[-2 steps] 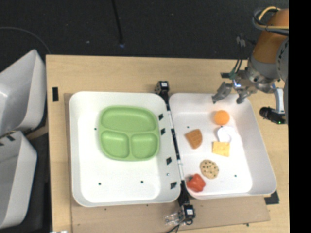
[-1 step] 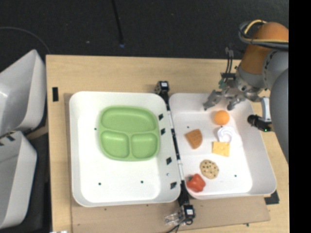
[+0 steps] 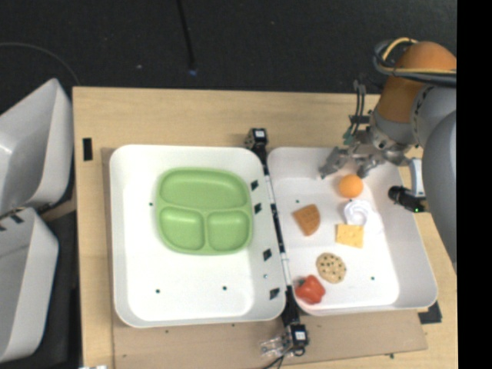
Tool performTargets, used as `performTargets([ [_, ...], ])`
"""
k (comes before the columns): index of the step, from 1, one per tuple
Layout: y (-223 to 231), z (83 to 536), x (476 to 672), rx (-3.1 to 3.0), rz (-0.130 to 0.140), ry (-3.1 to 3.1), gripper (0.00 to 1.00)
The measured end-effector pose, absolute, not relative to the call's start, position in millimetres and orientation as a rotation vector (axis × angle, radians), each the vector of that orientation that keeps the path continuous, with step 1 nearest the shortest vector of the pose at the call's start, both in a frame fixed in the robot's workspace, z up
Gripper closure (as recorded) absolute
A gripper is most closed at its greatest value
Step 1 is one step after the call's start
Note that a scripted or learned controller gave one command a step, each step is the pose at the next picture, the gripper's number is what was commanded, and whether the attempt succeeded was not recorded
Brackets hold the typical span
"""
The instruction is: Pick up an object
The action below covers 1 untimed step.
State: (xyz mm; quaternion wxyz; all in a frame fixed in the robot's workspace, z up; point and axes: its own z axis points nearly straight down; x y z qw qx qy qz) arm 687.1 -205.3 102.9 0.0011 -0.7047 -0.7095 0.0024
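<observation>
Wooden worktop (image 3: 92,121) carries two shallow white bins side by side. Nearest the camera in the right bin (image 3: 400,283) lies a red piece (image 3: 310,289) at the front edge, with a speckled cookie (image 3: 331,267) just behind it. Farther back sit a yellow cheese wedge (image 3: 350,236), a brown bread-like slice (image 3: 307,219) and a small white curled item (image 3: 357,211). Beyond those is the likely target — an orange ball (image 3: 350,185), small, round and smooth. The left bin (image 3: 131,283) holds a green divided plate (image 3: 204,210).

At the far side the end effector (image 3: 352,162) hangs just behind the ball, fingers spread, gripping nothing.

My worry is the ball's shape: being round and slick, it could roll or squirt away if the fingers close off-centre, and the white item just beside it might get nudged — or caught instead.
</observation>
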Motion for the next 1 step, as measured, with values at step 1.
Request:
performTargets([
  [1, -207.4, 115.1, 687.7, -2.215, 0.009, -2.234, 1.00],
])
